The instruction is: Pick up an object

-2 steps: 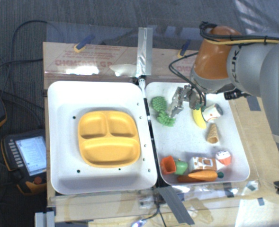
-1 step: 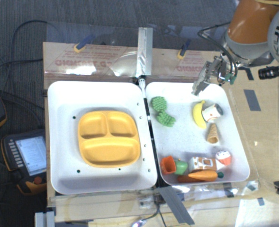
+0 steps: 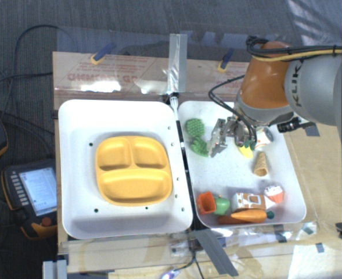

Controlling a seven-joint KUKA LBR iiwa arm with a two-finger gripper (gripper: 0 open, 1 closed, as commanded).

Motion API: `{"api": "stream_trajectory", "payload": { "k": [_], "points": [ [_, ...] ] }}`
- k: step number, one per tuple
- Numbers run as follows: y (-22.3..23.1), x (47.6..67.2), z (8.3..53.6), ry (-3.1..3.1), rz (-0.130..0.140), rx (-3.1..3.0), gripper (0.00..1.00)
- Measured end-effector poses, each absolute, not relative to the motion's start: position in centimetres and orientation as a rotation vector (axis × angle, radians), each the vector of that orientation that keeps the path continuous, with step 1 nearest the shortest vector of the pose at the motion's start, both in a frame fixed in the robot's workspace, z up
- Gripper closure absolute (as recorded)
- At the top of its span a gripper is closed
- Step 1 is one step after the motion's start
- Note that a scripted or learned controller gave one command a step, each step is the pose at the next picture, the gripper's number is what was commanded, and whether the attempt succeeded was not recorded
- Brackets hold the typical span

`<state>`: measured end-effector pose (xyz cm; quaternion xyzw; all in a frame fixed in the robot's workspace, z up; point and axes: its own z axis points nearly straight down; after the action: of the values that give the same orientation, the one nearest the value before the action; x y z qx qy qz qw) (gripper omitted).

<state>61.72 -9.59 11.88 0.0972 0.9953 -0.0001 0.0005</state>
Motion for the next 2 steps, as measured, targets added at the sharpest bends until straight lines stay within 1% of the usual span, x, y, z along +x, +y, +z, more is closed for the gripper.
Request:
{"api": "stream_trajectory", "payload": {
  "k": [1,2],
  "points": [
    [-17.5,61.2,24.7,3.041,-0.004,0.772,1.0],
    [-10.3,63.9,29.8,2.986,0.001,0.967,1.0]
  ]
}}
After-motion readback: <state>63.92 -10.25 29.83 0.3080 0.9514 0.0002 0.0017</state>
